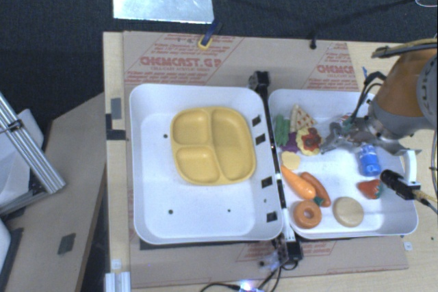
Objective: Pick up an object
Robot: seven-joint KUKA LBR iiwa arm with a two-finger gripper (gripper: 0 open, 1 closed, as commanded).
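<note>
My gripper (333,138) reaches in from the right over the right bin (404,215), its tip close to a red toy (311,140) and purple grapes (293,142). A blue can (369,162) lies just below and right of the gripper. Around them are a pizza slice (300,118), a green vegetable (281,128), a pale yellow piece (291,161), a carrot (298,183), a red-orange sausage (317,189), a donut (306,214), a beige bun (348,211) and a small red fruit (369,188). Nothing shows held in the gripper.
The left bin (147,167) holds a yellow divided plate (211,145). Black clips (260,140) line the wall between the two bins. The bins rest on a cardboard sheet (178,58). The grey arm (410,99) covers the right bin's far right corner.
</note>
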